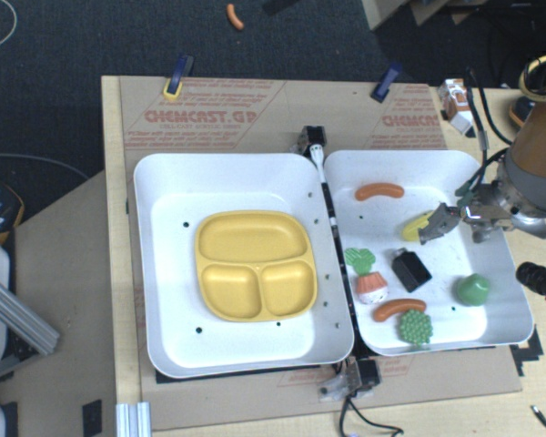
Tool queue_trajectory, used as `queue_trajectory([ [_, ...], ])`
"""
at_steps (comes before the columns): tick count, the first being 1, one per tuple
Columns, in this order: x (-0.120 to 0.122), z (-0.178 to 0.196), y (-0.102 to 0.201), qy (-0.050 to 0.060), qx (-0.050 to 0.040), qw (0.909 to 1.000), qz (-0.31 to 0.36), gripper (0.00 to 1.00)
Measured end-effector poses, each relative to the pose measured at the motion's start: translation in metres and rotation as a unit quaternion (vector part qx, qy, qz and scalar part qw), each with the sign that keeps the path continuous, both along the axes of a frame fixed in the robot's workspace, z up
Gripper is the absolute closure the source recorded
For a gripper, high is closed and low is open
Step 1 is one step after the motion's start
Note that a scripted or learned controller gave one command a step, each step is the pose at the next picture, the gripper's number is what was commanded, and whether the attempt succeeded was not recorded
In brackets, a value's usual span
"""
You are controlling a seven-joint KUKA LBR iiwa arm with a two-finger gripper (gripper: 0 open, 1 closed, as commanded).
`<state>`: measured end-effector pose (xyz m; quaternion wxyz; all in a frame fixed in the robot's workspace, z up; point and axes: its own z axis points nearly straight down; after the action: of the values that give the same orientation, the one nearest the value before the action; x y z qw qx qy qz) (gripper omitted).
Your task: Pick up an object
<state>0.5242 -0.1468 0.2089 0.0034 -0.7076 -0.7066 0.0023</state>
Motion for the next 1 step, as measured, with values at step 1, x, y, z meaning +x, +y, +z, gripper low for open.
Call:
queue_trajectory([
  [1,0.0021,0.0038,0.0,-0.004,-0.0008,1.0,0.001,0.0],
])
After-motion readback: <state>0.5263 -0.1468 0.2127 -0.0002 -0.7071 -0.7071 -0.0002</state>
